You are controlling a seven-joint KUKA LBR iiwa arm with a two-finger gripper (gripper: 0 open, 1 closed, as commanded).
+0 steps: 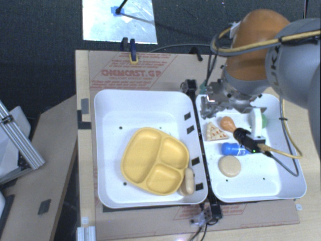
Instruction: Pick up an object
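Here my arm (pixel 261 39) bends low over the right bin (pixel 288 182); whether my gripper (pixel 213 102) grips anything, I cannot tell.

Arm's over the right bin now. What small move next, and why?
Probably lower toward the toy pizza slice: the gripper sits above the right bin's upper left corner, nothing visibly held, and that slice lies nearest, with the orange piece beside it.
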